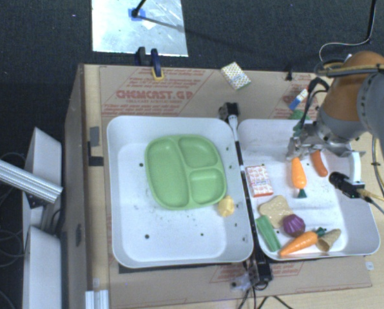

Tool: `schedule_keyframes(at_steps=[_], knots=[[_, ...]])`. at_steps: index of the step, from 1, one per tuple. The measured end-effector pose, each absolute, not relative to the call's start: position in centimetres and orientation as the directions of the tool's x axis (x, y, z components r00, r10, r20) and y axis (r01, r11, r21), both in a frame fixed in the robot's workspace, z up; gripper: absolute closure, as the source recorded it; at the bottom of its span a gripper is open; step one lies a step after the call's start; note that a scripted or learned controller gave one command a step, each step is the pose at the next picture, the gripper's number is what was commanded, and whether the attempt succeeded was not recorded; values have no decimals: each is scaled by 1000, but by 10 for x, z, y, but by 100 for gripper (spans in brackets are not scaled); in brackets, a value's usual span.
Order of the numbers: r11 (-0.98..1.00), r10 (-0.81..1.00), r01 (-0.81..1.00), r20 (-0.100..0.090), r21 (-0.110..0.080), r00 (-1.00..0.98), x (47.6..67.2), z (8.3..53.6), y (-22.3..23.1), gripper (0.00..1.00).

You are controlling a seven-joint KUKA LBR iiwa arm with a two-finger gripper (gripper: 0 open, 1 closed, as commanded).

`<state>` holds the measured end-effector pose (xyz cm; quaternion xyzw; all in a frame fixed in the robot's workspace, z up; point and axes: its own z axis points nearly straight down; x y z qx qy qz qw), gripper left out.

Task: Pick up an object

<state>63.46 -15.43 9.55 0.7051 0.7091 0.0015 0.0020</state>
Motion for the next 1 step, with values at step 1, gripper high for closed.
schedule_keyframes(at_steps=[1], knots=[[5,1000,1000,2,7,-5,659,224,-34,100]])
